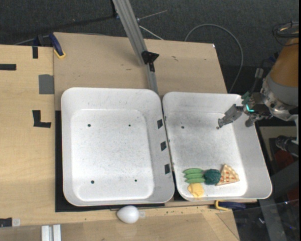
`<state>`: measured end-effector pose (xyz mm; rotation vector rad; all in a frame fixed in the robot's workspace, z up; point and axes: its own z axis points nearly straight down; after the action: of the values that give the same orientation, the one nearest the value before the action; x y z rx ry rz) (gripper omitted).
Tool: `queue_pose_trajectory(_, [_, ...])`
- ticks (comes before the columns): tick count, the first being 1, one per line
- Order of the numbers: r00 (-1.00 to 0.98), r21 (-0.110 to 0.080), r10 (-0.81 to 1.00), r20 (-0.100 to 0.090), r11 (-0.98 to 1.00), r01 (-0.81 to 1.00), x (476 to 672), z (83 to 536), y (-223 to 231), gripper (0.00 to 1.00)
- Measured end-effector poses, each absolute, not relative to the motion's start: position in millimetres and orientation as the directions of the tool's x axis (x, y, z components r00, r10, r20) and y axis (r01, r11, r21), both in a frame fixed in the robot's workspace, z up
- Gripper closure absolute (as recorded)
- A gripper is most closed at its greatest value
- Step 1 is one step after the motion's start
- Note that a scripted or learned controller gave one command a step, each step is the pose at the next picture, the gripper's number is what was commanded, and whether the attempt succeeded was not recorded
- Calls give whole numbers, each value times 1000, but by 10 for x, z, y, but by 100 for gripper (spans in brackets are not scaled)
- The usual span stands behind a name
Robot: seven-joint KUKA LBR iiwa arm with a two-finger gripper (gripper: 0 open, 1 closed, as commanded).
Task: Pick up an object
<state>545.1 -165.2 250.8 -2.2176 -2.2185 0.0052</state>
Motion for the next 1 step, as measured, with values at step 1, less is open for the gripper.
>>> queue_pose_trajectory(1, [-2,-1,1000,0,2,1000,5459,2534,-1651,0])
